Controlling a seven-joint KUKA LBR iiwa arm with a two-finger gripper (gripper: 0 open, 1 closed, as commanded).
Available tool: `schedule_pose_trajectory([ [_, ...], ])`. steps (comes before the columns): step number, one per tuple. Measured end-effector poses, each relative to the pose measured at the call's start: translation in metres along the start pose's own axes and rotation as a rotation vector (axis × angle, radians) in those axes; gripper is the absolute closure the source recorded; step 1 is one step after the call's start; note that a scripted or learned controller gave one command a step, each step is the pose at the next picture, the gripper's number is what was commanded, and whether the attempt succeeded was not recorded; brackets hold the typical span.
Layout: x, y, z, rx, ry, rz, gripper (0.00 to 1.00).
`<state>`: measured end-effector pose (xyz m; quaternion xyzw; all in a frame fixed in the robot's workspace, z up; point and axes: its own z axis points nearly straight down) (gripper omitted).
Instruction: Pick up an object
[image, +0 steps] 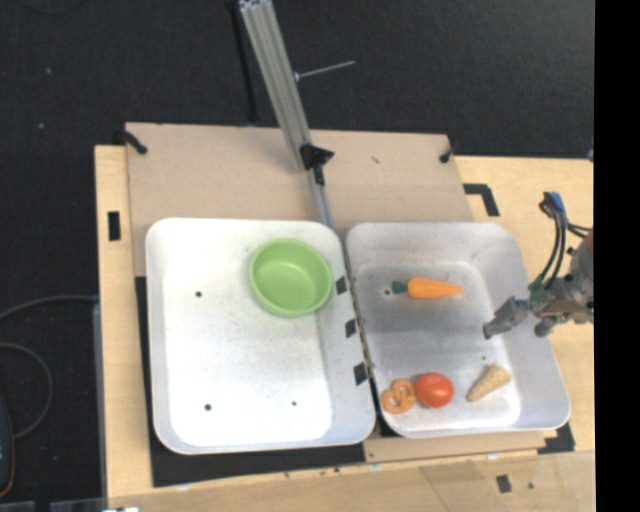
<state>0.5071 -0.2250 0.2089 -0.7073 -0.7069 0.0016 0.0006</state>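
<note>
At the frame's right edge the arm is cut off, and the gripper (503, 322) is too dark and small to tell its opening. Below it in the right bin (440, 245) lie a tan wedge (489, 382), a round tomato (433, 390) and a tapered carrot (433, 289).

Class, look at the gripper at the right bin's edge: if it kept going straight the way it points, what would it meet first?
The gripper points left over the right bin. Its line crosses bare bin floor, passing below the carrot; first contact is probably the bin's left wall, though height is unclear.

Glossy green bowl (291, 279) (plastic-looking), scuffed white bins (240, 400).
</note>
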Motion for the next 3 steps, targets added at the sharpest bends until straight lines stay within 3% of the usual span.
schedule_pose_trajectory([
  [2,0.002,-0.006,0.104,0.002,0.001,0.001,0.0],
  [3,0.001,-0.003,0.089,-0.01,0.0,0.005,1.0],
])
